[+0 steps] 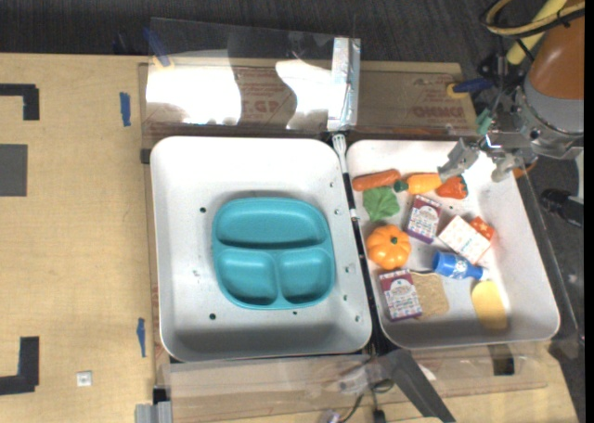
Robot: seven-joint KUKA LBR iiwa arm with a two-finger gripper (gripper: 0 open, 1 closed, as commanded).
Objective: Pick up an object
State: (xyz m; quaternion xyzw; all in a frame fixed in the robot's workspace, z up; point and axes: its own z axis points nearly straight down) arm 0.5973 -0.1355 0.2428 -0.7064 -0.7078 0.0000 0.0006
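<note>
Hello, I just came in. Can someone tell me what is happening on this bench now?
A grey robot arm reaches in from the right, and its tool hangs over the far edge of the right bin, above the toy food there, near a carrot. Nothing is between its fingers. The left bin holds a teal divided tray.

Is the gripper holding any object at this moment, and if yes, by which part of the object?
Nothing is held. The gripper hangs open above the far side of the right bin, and no object sits between its fingers; the toy food lies in the bin.
</note>
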